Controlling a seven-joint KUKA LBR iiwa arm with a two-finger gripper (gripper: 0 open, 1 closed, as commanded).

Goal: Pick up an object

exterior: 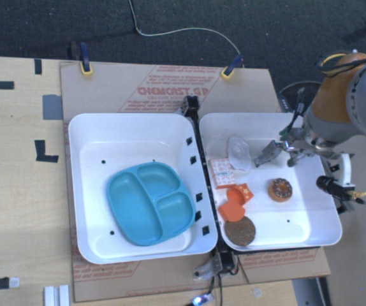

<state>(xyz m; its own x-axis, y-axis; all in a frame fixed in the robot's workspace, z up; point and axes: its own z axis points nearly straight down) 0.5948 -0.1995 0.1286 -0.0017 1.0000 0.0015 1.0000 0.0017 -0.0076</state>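
A chocolate doughnut (280, 189) is left loose in the right bin (320, 238), at five o'clock from the gripper (278, 152). The fingers are seen spread wide with nothing between them, apparently readied for a grasp. A clear plastic piece (238, 150) lies at nine o'clock.

On the bench, the left bin (81, 171) holds a divided tray (150, 201). In the right bin (317, 231), a packet (222, 171) lies at left, a donut (280, 189) at right, a round disc (240, 231) at lower left.
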